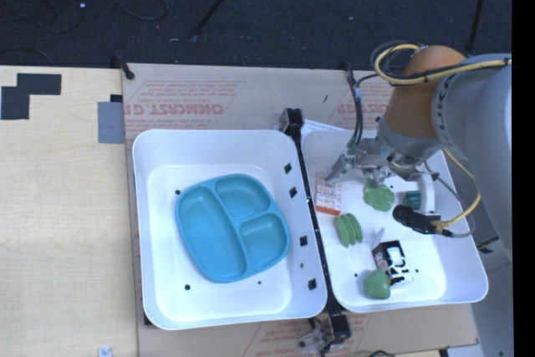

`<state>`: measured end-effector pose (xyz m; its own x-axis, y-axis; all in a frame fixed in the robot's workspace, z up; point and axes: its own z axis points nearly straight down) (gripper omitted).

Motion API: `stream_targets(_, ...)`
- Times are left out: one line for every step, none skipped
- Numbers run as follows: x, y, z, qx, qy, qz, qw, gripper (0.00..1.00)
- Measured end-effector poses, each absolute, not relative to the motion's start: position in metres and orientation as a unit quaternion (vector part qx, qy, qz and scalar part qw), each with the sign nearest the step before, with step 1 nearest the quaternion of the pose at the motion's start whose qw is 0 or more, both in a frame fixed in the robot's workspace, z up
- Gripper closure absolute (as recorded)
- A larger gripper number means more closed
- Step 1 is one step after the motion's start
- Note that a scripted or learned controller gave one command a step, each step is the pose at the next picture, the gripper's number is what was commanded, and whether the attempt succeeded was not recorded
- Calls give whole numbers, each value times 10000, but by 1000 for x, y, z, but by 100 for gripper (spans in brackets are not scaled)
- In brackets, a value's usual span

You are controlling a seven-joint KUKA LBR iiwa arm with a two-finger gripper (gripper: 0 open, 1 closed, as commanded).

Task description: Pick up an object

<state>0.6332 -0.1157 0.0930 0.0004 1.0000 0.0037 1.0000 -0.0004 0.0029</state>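
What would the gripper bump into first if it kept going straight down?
Probably the floor of the right bin. The gripper hangs beside a green toy, but depth is hard to judge from above.

The left bin (150,180) is mostly taken up by a blue divided tray (230,226), leaving only narrow margins along its walls. In the right bin (468,280), the arm (435,113) crowds the upper part; three green objects (349,228), a black-and-white item (391,257) and what looks like a printed card (328,196) clutter the middle. Its lower right corner stays open.
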Motion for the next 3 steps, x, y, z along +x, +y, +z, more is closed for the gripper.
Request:
stream_targets(635, -116, 106, -7079, -7063, -50, -24, 100)
stream_targets(638, -112, 169, -7067, -7075, -12, -15, 100)
stream_targets(636, -119, 231, -7073, -7069, -7, -15, 100)
